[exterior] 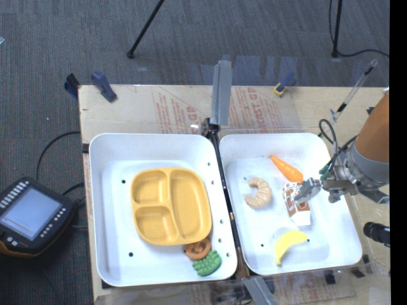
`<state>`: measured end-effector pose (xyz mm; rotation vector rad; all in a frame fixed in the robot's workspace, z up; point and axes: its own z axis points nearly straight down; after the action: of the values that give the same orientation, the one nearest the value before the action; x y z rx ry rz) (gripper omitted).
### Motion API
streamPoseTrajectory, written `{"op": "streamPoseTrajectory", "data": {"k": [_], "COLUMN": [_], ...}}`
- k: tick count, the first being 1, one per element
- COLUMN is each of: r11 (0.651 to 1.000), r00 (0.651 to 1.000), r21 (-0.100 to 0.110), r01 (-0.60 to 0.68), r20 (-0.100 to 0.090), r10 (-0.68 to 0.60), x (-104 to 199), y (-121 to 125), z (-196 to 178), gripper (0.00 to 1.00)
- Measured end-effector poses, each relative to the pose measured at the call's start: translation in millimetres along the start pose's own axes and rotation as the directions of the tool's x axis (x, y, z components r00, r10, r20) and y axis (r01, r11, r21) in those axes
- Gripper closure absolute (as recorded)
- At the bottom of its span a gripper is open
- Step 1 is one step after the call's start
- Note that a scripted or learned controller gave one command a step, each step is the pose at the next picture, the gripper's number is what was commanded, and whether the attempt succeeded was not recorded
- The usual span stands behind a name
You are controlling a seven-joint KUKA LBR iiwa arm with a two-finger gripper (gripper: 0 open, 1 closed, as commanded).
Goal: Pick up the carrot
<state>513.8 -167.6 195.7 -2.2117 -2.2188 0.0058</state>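
The orange carrot (286,168) lies at a slant in the upper middle of the right bin (331,253). My gripper (320,194) hangs to the lower right of it, apart from it, above the small white and brown carton (299,210). It is open with nothing between its fingers; one fingertip (305,192) hangs over the carton's top.
A croissant (258,192) lies left of the carton and a banana (289,244) near the right bin's front. The left bin (108,170) holds a yellow divided plate (170,205), with a brown round item (198,249) and a green one (206,264) at its front edge.
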Motion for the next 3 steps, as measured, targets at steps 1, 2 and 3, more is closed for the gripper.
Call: {"op": "streamPoseTrajectory", "data": {"k": [1,2,3], "r11": [0.984,0.963,0.965], "r00": [0.984,0.963,0.965], "r21": [0.004,-0.002,0.002], "r01": [-0.179,-0.269,-0.263], "r20": [0.0,0.001,0.003], "r10": [0.179,0.269,0.263], "x": [-21,-17,-16], "y": [86,130,131], "z": [96,111,104], "gripper": [0.0,0.0,1.0]}}
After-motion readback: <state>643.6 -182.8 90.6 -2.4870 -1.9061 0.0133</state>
